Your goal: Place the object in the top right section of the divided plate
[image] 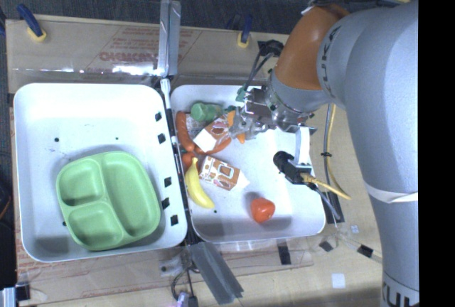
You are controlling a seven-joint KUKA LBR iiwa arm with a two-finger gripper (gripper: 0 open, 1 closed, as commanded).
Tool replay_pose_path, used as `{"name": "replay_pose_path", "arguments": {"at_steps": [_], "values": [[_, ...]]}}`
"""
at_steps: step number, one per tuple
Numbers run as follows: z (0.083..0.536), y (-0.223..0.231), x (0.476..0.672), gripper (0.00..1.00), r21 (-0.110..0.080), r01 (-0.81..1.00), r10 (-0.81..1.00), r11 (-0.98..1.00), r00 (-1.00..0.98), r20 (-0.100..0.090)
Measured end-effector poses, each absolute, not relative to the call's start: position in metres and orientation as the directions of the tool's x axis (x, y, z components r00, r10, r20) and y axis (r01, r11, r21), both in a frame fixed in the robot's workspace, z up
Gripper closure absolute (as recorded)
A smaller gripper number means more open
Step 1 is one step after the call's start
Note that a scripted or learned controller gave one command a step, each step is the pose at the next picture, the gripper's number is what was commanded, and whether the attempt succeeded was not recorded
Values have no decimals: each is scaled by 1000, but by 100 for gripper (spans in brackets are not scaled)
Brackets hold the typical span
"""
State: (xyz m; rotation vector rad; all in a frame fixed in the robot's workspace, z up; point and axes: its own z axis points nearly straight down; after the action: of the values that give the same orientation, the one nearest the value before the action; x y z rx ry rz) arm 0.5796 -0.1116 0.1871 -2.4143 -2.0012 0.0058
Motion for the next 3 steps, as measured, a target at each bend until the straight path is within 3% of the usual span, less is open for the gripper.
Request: {"name": "replay_pose_path", "arguments": {"at_steps": [1,2,3], "values": [[191,-60,587,100,-4,991,991,-137,137,0],[217,-90,524,100,-4,983,983,183,-183,1],[341,-9,507,100,2,904,904,428,-428,-1]]}}
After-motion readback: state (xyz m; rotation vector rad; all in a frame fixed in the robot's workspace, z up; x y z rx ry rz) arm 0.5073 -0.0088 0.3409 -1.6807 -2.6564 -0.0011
